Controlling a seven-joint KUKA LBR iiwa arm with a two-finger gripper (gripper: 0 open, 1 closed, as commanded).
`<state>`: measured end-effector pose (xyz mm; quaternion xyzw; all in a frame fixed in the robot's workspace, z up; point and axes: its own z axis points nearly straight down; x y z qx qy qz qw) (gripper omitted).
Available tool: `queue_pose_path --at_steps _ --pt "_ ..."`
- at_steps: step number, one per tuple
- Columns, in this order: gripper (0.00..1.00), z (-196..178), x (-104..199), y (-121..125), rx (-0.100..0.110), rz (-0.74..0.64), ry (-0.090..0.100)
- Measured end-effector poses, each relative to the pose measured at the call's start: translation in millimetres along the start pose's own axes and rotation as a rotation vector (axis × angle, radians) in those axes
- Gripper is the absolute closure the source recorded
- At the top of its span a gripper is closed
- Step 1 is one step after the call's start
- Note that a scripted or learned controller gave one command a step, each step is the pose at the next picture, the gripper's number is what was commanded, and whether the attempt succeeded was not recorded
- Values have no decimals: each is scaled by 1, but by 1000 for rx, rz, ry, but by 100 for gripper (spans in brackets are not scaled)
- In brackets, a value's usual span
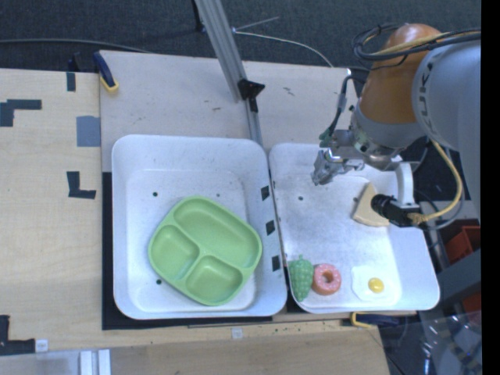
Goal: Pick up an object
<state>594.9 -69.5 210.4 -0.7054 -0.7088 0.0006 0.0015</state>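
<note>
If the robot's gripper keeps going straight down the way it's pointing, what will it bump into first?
Probably just the bare white floor of the right bin. The gripper points down at a spot with nothing on it, though depth is hard to judge.

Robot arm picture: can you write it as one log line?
gripper: over right bin, holding nothing | green toy, donut, fried egg: front edge | green plate: left bin

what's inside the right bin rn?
Right bin: green toy, pink donut, fried egg along the near edge; tan wedge partly covered by the arm. Gripper hangs above the far end.
</note>
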Motion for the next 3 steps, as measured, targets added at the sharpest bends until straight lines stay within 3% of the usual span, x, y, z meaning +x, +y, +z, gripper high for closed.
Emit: queue_pose_path --at_steps 1,3 --pt "100 7 54 -7 0 -2 0" --pt "100 -19 164 -32 -1 -4 1"
